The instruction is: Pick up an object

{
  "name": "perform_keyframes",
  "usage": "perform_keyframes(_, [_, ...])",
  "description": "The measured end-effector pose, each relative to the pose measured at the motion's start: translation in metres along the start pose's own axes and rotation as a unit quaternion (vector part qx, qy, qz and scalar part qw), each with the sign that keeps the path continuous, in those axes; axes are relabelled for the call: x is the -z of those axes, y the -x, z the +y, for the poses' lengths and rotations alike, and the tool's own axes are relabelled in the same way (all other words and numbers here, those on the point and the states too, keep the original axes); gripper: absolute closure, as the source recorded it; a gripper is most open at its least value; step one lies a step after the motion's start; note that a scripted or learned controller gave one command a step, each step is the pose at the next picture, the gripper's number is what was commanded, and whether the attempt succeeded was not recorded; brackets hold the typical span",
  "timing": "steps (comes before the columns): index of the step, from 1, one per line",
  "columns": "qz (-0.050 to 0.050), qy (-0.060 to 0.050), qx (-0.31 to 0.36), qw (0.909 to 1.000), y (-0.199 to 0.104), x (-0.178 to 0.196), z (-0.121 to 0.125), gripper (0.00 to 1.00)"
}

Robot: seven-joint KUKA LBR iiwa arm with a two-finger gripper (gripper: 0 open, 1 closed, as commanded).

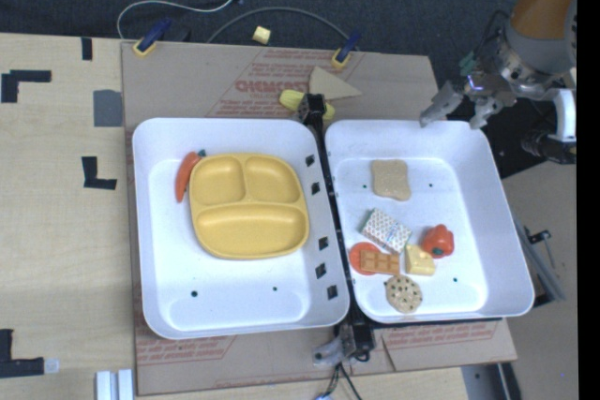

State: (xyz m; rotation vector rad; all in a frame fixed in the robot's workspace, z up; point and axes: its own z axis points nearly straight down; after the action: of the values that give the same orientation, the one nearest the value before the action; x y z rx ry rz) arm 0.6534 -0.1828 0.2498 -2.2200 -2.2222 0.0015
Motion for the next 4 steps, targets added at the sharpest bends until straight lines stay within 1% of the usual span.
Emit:
perform_keyframes(1, [0.002,-0.007,0.001,1.0000,-0.049,-0.140,-0.014,0.00])
perform_keyframes(2, [0.000,0.000,0.001,1.0000,-0.044,-0.167,0.016,0.00])
perform_keyframes(3, [-0.001,0.003,0.001,1.0000,-0.044,-0.153,0.017,1.00])
perform_keyframes(4, [0.002,0.003,0.003,1.0000,-0.112,-0.059,-0.032,1.00])
